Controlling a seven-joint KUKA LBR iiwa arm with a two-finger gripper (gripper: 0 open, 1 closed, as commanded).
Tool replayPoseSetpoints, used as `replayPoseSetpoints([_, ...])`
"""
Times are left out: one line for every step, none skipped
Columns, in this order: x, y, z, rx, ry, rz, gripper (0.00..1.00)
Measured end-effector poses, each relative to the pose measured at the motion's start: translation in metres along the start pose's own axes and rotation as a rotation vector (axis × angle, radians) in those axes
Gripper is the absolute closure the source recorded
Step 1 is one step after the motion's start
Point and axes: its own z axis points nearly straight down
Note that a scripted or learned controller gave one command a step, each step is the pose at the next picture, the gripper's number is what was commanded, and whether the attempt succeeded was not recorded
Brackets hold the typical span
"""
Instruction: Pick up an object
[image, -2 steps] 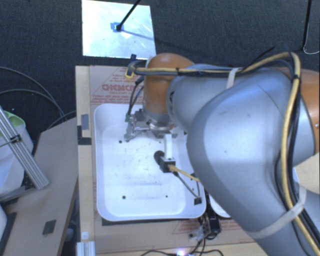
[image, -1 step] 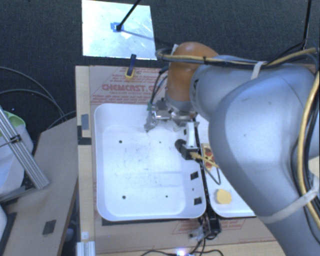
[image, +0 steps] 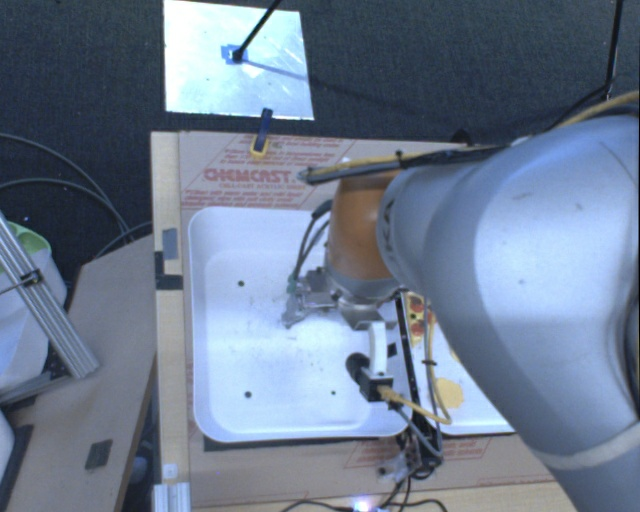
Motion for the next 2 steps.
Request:
replayPoseSetpoints([-0.101,0.074,-0.109,-0.025,-0.002,0.004,0.00])
replayPoseSetpoints([-0.059,0.076,-0.191,-0.021,0.001,-0.006,0.00])
